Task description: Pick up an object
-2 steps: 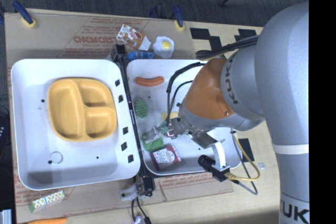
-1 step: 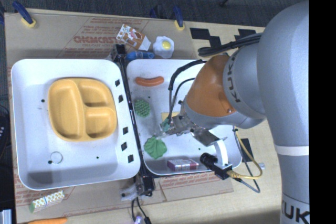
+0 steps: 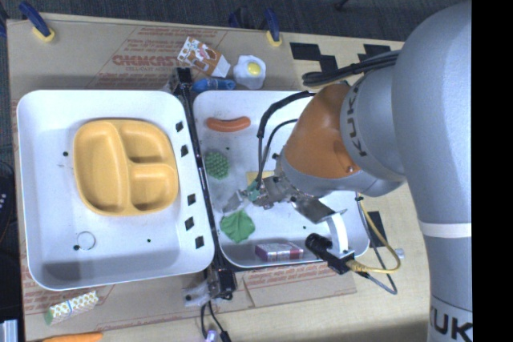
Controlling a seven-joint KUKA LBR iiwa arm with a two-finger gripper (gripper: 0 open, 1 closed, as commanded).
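Objects for picking lay in the right bin point(image 3: 282, 102). Whether the end effector point(image 3: 255, 193) was clenched or released, I could not tell; it hung low at the bin's middle. Just below-left lay a green leafy piece point(image 3: 237, 227), farther up a green round piece point(image 3: 216, 164) and a sausage point(image 3: 228, 123). Judged best: centre squarely over one item, clear of its neighbours, before closing.

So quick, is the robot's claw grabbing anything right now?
Gripper: cannot be told. It is low in the right bin, near the green leaf toy.
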